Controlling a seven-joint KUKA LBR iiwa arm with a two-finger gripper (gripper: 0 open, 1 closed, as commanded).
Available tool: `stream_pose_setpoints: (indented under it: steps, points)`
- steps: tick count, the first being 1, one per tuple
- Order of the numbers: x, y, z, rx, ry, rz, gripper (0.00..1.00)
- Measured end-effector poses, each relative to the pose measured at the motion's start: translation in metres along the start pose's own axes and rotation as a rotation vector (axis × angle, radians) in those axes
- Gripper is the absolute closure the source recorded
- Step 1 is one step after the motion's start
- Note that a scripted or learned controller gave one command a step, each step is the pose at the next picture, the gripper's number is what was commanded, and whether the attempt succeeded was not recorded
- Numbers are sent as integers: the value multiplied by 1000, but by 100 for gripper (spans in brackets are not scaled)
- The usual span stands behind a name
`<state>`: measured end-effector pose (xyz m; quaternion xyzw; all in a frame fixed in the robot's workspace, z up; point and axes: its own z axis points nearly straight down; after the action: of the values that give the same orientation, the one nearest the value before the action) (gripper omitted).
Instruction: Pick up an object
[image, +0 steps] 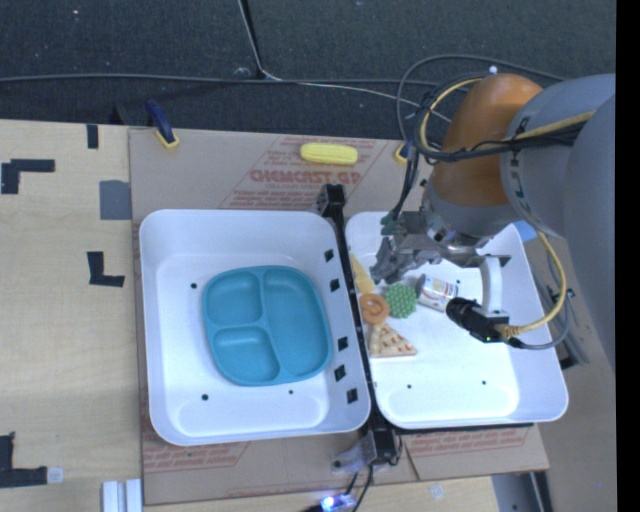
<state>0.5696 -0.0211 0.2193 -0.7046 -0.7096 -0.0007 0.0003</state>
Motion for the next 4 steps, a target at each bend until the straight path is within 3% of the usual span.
stream_pose_setpoints:
  steps: [1, 2, 3, 4]
  points:
    - [46, 24, 9, 2, -1, 1, 100]
    - [93, 43, -8, -1, 0, 1, 100]
    - [114, 64, -2, 1, -2, 5, 100]
    - [123, 63, -15, 1, -2, 6, 100]
